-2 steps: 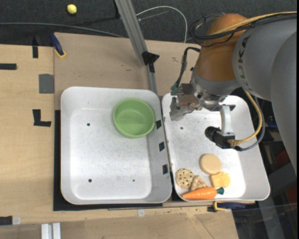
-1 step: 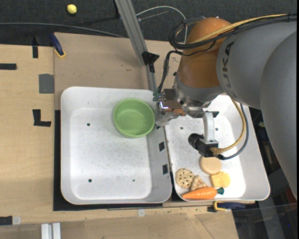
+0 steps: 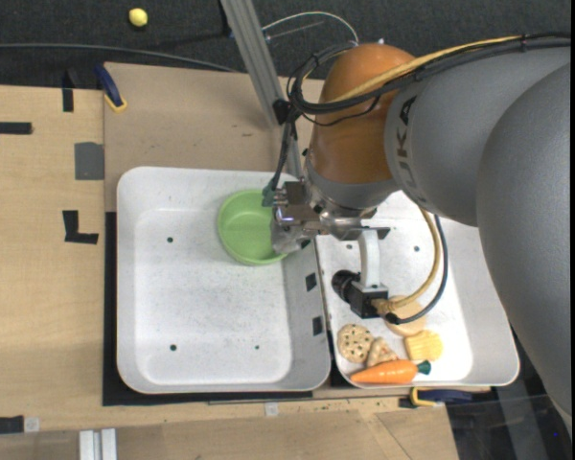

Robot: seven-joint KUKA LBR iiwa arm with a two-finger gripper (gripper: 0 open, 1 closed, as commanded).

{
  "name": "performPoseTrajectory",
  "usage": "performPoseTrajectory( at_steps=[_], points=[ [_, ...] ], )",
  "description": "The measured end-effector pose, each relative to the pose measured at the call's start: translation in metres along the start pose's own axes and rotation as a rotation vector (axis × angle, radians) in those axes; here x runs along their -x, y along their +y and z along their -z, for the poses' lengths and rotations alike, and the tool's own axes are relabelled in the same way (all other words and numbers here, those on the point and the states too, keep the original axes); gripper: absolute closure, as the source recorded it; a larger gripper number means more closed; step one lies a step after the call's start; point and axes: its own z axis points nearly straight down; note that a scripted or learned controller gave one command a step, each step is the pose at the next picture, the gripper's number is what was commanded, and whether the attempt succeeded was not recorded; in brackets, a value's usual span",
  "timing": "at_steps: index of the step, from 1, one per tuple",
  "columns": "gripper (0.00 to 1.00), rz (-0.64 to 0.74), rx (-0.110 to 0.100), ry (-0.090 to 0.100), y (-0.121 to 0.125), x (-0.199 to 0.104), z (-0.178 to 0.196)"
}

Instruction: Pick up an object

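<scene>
Directly below the orange wrist band, the two-finger gripper [image 3: 286, 220] sits at the right edge of a round green plastic bowl [image 3: 247, 227], its metal body overlapping the bowl's rim at about three o'clock; whether the jaws are apart or clamped on that rim cannot be made out from this angle. The bowl lies in the upper right part of the shallow white left bin [image 3: 163, 286], near the divide between the two bins. Outward from the gripper, the grey arm with its orange band [image 3: 364, 113] fills the frame toward one and two o'clock, with black and yellow cables looping off it. In the shallow white right bin [image 3: 489, 353], toward five o'clock from the gripper, lie a round tan cracker-like toy [image 3: 354, 342], an orange toy carrot with a green tip [image 3: 388, 373] and a small yellow piece [image 3: 425, 344]. At eleven o'clock, on the dark floor beyond the wooden bench [image 3: 38, 257], rests a small yellow ball [image 3: 138, 16].
</scene>
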Motion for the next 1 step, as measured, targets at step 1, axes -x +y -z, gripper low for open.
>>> performPoseTrajectory(
  at_steps=[1],
  points=[
    [0.00, -0.005, 0.001, -0.002, 0.0008, 0.0033, 0.0000]
  ],
)
